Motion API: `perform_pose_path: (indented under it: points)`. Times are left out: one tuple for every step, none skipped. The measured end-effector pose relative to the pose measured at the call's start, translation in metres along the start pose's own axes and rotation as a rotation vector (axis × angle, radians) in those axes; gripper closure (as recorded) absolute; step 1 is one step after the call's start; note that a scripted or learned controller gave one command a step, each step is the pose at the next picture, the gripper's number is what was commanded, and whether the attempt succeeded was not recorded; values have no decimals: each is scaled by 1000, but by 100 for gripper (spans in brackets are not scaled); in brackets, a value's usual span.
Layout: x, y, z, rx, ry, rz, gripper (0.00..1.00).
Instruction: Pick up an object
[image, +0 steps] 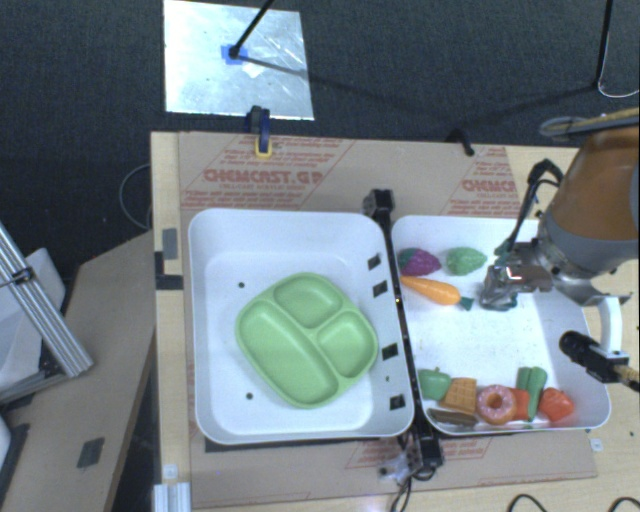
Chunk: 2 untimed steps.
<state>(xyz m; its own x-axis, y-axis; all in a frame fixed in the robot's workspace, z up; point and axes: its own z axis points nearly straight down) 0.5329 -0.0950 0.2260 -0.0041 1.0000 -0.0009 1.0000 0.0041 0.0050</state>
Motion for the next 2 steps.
perform_pose_path:
  points:
    - [63,-6,4,5,4,-6,100]
    - [108,-6,7,4,3,-5,100]
